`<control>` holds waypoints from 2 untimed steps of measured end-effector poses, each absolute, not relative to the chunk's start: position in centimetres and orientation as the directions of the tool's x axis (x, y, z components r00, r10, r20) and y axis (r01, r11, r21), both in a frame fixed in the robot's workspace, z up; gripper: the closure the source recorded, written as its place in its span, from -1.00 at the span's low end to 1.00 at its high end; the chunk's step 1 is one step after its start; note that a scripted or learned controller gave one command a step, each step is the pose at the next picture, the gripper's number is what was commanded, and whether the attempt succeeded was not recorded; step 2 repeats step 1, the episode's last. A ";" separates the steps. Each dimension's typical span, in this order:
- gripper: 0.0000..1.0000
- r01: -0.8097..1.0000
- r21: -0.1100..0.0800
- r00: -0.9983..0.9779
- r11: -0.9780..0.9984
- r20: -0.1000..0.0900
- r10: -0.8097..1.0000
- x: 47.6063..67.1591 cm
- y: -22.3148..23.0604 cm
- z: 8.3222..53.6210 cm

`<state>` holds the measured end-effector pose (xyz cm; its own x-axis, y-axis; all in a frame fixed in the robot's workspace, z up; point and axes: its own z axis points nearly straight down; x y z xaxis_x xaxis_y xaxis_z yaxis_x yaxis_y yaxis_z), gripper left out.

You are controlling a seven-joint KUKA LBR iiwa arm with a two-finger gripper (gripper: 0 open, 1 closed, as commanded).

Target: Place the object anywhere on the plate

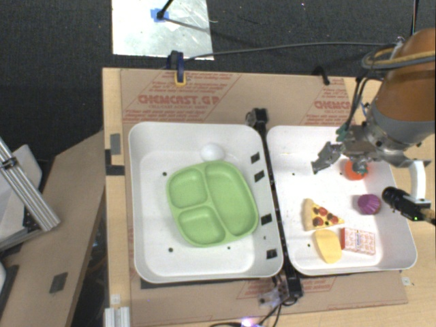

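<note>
Hovering my claw over the orange toy, grip state unclear, I'd pinch its light, slippery sides.

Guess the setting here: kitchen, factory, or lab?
Likely a robot lab pick-and-place bench, not a kitchen. Two white bins clamped on a board, the food is toys like the pizza slice, the green plate is the drop target, and the arm's gripper hangs over the right bin.

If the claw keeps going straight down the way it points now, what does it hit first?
Probably the orange object in the right bin: the claw hangs right over it, pointing down. The height between them is unclear from this slanted view.
</note>
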<state>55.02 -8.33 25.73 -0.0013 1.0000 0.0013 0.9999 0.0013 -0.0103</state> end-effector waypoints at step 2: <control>-1.00 1.000 0.001 -0.003 0.003 0.000 1.000 55.2 -8.3 26.4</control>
